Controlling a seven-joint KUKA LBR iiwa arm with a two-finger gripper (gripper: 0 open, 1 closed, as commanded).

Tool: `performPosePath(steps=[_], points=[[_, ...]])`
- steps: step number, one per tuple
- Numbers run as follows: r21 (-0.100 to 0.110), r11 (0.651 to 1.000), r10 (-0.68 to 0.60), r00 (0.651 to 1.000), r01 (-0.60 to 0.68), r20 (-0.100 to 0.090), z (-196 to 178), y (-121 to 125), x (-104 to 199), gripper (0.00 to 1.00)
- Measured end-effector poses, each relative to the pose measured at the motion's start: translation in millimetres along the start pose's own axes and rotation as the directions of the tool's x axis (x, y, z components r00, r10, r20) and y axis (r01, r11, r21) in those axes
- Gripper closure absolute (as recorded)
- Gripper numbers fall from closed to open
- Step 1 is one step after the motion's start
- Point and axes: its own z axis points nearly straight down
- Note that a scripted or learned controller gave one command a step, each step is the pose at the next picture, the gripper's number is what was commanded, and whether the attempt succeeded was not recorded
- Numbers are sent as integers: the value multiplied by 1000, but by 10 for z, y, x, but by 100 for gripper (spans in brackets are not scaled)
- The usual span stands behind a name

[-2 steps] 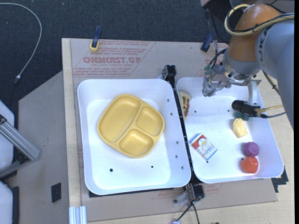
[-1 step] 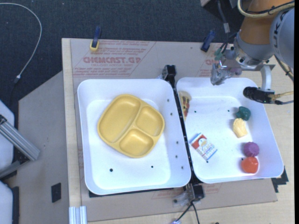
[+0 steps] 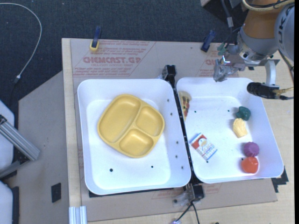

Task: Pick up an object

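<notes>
In the right bin [image 3: 219, 171] lie a dark green lump [image 3: 243, 113], a pale yellow piece [image 3: 240, 128], a purple ball [image 3: 251, 149] and a red-orange ball [image 3: 250, 164], all along the right side. A small red, white and blue carton [image 3: 203, 146] lies near the bin's left middle. A yellow-and-red item [image 3: 185, 101] leans at the bin's left wall. My gripper [image 3: 221, 73] hangs above the far rim of the right bin, apart from every object, with nothing seen between its fingers.
The left bin [image 3: 93, 167] holds a yellow divided plate [image 3: 131, 125]. A black clamp [image 3: 169, 72] sits at the far end of the seam between the bins. Blue clips [image 3: 96, 37] [image 3: 207, 40] stand on the board behind.
</notes>
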Motion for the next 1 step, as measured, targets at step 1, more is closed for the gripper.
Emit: performPosePath(steps=[1], points=[[8, 1000, -2, 1000, 2, -2, 100, -178, 495, 100]])
